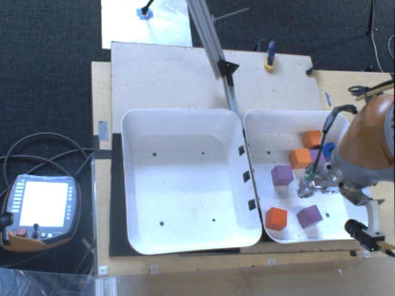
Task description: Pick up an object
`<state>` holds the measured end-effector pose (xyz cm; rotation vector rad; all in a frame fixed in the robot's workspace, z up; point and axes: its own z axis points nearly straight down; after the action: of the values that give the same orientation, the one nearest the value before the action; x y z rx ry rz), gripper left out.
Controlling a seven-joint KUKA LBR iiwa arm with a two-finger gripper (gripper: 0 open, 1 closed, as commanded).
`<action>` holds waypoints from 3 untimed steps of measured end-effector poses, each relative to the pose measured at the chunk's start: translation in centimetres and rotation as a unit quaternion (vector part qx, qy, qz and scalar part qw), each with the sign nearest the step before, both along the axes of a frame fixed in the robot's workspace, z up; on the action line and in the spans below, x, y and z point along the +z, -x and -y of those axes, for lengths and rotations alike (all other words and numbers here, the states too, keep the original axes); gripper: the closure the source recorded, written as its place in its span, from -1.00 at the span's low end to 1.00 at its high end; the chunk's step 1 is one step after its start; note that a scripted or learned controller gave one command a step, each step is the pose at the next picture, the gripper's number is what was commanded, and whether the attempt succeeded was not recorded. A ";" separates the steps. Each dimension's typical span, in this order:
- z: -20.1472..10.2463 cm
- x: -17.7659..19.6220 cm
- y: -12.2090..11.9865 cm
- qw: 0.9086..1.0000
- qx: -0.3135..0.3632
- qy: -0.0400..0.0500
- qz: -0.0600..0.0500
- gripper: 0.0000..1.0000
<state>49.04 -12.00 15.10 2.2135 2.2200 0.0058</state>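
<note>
1. Far left, off the bench, a teach pendant (pixel 40 211) lies on the floor with its cable looped behind it. It plays no part in the pick.

2. The left bin (pixel 133 165) has nothing in it that I can make out beyond a few dark dots on its floor. The right bin (pixel 259 125) holds all the blocks.

3. In the right bin, going left to right: an orange cube (pixel 276 218) at about seven o'clock near the front wall, a purple cube (pixel 282 175) toward the middle, a second orange cube (pixel 300 158) just above it, a second purple cube (pixel 309 215) at about five o'clock, and a third orange cube (pixel 311 139) at about one o'clock. A small blue piece (pixel 328 149) shows beside the arm's cable, partly covered.

4. The gripper (pixel 307 189) hangs low in the middle of the bin. From it, the middle purple cube sits at about ten o'clock, close by; the front purple cube is at six o'clock, just below; the nearer orange cube is at twelve.

5. I can't tell from here whether the fingers are apart or together; they are small and blurred against the white floor.

6. My read: nothing is lifted yet. Every cube rests on the bin floor, so the grasp and the lift are both left to do.
</note>
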 end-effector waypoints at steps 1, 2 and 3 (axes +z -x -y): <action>1.0 5.9 -0.1 1.000 0.000 0.000 0.001 1.00; 2.1 11.1 -0.2 1.000 0.000 0.000 0.000 1.00; -2.4 9.6 -2.4 1.000 0.003 -0.001 -0.003 1.00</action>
<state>51.42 -9.59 24.73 2.2098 2.2314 0.0033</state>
